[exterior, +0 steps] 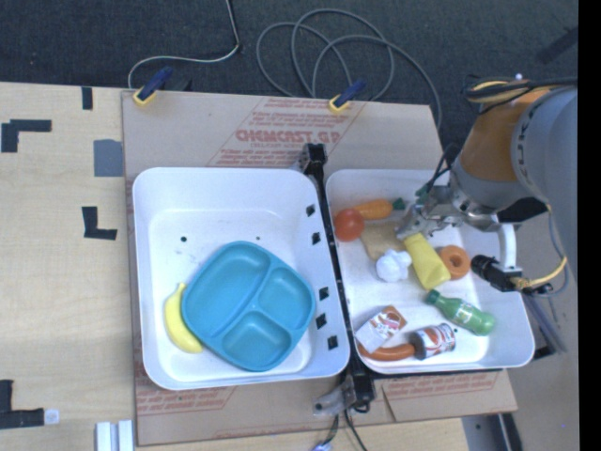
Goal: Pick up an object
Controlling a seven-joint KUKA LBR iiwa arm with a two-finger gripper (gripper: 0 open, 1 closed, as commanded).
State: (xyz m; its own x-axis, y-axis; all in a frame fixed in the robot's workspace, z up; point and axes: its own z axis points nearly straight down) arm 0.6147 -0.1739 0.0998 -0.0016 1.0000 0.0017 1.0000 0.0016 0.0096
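My gripper (420, 222) hangs low over the right bin (507, 350), near its far right side, at the end of the grey arm with the orange band (488, 144). Just below it lies a yellow bottle (427, 261), whose upper end is right at the gripper's tip. A white lump (392, 268) rests left of the bottle and an orange ring (456, 261) right of it. A red tomato (349, 224) and an orange carrot (374, 209) lie left of the gripper. I see nothing lifted off the bin floor.
Nearer the front of the right bin lie a green bottle (462, 312), a brown bottle (435, 339), a red-and-white packet (383, 325) and a sausage (383, 352). The left bin (150, 195) holds a blue divided plate (249, 303) and a banana (178, 322). Cables loop beyond the bins.
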